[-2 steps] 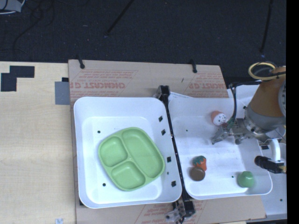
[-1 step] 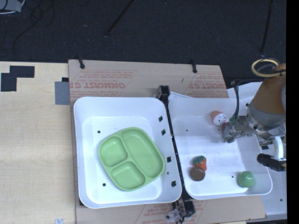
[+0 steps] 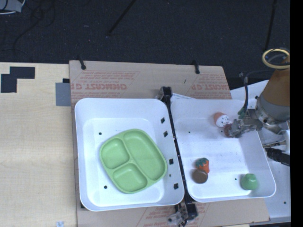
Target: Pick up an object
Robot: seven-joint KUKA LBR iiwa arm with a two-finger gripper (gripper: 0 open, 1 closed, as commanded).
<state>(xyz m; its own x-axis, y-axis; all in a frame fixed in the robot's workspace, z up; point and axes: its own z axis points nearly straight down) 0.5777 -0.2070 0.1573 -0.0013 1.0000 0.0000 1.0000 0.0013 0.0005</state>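
On the worktop (image 3: 33, 141): two shallow white bins sit side by side on a cardboard sheet (image 3: 142, 82) with red print.
Left bin (image 3: 87, 112): holds a light green divided plate (image 3: 132, 161) with three compartments, lying flat near the bin's middle.
Right bin (image 3: 189, 112): holds four small things, spread toward its right half.
Pink-white ball (image 3: 220, 119): rests near the bin's far right part, just beside the end effector.
Orange-and-green piece (image 3: 203, 163): lies near the bin's front middle, touching a brown round object (image 3: 200, 176) just in front of it.
Green object (image 3: 249, 181): sits in the front right corner, well apart from the others.
Arm (image 3: 277, 91): reaches in from the right, orange band above the wrist.
End effector (image 3: 233, 129): low over the right bin's right side, just right of the pink-white ball; open or closed, I cannot tell, and nothing shows between its tips.
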